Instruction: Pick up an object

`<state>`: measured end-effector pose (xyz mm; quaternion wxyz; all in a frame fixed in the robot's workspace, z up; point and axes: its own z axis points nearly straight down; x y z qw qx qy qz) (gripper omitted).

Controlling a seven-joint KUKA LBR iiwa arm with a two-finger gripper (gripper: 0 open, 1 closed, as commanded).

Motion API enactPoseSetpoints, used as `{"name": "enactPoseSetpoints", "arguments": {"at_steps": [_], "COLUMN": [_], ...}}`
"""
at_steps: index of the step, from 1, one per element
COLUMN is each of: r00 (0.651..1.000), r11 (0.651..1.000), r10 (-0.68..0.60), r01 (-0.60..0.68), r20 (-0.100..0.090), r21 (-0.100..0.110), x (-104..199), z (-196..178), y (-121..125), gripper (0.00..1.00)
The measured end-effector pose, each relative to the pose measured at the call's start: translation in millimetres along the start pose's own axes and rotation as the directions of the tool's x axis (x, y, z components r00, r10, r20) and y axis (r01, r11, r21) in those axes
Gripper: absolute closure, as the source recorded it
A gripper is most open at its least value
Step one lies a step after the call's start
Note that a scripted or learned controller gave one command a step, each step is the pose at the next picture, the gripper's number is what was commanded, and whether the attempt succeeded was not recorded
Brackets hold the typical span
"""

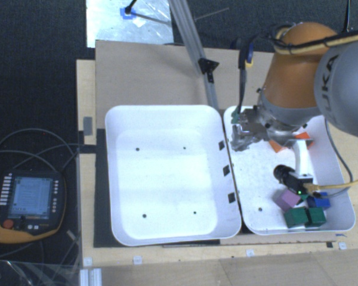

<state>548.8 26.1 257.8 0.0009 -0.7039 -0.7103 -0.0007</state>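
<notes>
Your tool (pixel 243 137) is hanging over the right bin (pixel 340 219), finger state impossible to tell. Objects are clustering at its near corner: aim for the purple block (pixel 285 199), clearing its neighbours.

The counter (pixel 149 76) is a tan board on dark carpet (pixel 36 52); a teach pendant (pixel 27 204) with a lit screen lies on the carpet at the left, its cables (pixel 30 142) looping above it; a grey metal pole (pixel 188 28) crosses the counter's far edge at a slant; a shiny foil-like sheet (pixel 128 14) lies beyond the counter, bearing a small blue mark (pixel 128 12).
</notes>
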Motion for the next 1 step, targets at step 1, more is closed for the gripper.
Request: {"name": "enactPoseSetpoints", "arguments": {"at_steps": [1], "r00": [1.0], "r11": [1.0], "r10": [-0.001], "r01": [0.001], "r20": [-0.001], "r21": [0.001], "x": [48.8], "z": [12.0], "y": [-27.5], "gripper": [1.0]}}
